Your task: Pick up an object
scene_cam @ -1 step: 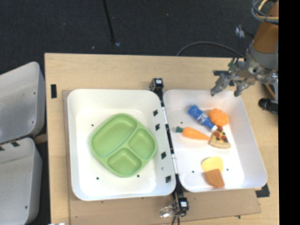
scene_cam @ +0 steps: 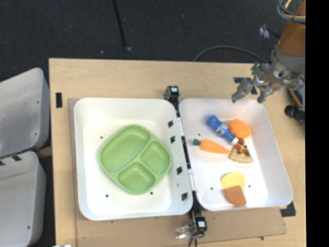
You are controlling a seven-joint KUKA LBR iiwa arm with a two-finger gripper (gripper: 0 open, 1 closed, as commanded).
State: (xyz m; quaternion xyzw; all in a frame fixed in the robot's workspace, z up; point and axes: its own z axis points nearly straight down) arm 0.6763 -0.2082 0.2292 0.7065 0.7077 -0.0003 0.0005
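Two bins [scene_cam: 82, 138], one green plate [scene_cam: 134, 159], five toy foods [scene_cam: 214, 147].

In the right white bin [scene_cam: 267, 138] we see five toys clustered mid-bin, leaving bare floor along its right side; the green divided plastic plate [scene_cam: 135, 159] fills the left white bin's [scene_cam: 85, 117] middle.

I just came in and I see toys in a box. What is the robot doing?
The robot arm reaches in from the right, and its tool hovers over the back edge of the right bin, open and holding nothing. In that bin lie toy foods: a blue bottle, an orange fruit, a carrot, a pizza slice and an ice cream cone. The left bin holds a green divided plate. Nothing has been picked up yet.
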